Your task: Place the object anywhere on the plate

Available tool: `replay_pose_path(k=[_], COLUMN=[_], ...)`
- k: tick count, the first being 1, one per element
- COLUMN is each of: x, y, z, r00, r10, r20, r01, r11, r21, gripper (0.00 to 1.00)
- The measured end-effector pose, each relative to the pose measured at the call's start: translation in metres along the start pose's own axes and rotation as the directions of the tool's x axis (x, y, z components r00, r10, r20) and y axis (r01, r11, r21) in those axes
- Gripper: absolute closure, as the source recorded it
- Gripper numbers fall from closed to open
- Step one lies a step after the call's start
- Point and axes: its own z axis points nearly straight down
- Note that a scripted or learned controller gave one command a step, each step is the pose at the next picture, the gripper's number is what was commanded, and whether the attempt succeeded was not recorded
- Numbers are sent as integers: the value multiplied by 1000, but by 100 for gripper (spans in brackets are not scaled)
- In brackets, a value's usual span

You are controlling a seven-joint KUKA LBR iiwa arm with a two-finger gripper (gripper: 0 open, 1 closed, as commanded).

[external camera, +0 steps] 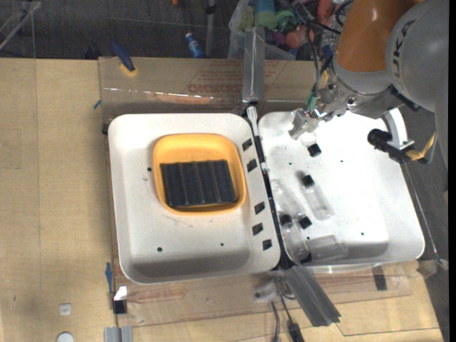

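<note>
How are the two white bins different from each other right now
The left bin holds a yellow plate with a dark ribbed object on it; the right bin holds small clear and black pieces. The gripper is above the right bin's far corner, away from the left bin. Both are shallow, white and rounded, standing side by side.

Plate [160,152] orange; ribbed object [198,184] black; bins [135,248] white
</note>
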Motion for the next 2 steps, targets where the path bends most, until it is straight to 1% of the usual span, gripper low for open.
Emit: replay_pose_path(k=[1, 2], x=[12, 30], y=[5, 13], z=[10, -11], r00=[990, 962], r10=[-143, -275], r20=[0, 5], r01=[143, 275], r11=[990, 962], r21=[-1, -6], gripper=[100, 100])
